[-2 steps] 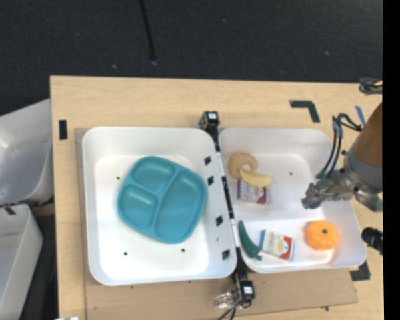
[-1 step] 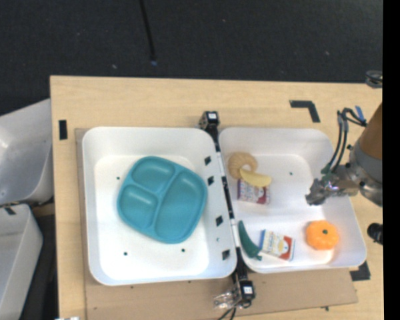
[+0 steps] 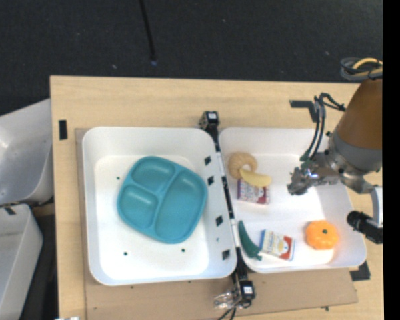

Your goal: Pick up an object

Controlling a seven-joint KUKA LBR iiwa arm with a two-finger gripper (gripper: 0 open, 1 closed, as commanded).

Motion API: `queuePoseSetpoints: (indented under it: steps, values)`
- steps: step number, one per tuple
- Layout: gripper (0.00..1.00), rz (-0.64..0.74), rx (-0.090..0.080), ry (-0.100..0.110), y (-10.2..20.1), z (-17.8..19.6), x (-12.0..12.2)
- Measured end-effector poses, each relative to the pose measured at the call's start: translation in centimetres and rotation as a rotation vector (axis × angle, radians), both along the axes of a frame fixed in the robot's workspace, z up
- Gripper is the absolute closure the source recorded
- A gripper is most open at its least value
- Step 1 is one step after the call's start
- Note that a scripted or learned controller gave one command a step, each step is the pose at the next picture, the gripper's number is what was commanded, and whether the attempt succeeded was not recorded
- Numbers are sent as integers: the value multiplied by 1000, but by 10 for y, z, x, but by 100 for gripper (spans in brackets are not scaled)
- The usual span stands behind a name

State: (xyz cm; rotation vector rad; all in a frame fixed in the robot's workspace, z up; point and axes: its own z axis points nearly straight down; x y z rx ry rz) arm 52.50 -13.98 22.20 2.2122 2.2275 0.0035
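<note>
Camera view: your jaws hang over the right shallow white bin, at three o'clock from the small purple-and-white packet; whether they are spread or clenched I cannot tell. The round orange pumpkin-like toy lies at five o'clock from them, apart from its neighbours; judge it the easiest target; centre above it before descending; avoid the bin wall.

Grey arm, orange band above wrist, dark looping cables, metallic gripper
</note>
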Motion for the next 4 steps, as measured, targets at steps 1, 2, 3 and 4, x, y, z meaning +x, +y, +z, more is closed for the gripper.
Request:
queuePoseSetpoints:
  steps: [1,2,3,4]
  values:
    - [100,0,1,1,46,3,13]
    - [100,1,2,2,100,-2,38]
    - [100,0,1,1,151,-5,57]
    - [100,0,1,1,200,-4,77]
